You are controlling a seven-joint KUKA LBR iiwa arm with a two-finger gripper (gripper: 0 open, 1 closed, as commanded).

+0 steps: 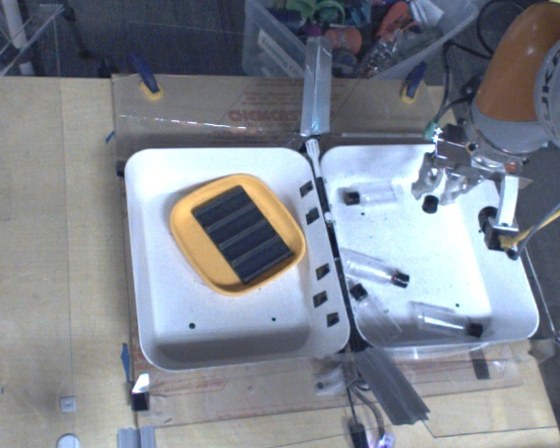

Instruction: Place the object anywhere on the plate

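Note:
A yellow plate (189, 215) with rounded corners lies in the left bin (149, 325), and a black ridged slab (242, 232) covers its middle. In the right bin (518, 311) lie three clear tubes with black caps: one near the back (369, 195), one in the middle (378, 272), one at the front right (443, 321). My gripper (436, 187) hangs over the back right part of the right bin, to the right of the back tube and apart from it. Nothing shows between its tips.
A central divider with black clips (319, 250) separates the two bins. A small loose black cap (357, 292) lies near the divider. A clear tub of colourful toys (355, 12) stands behind the bins. A black-tipped white part (500, 220) hangs off the wrist.

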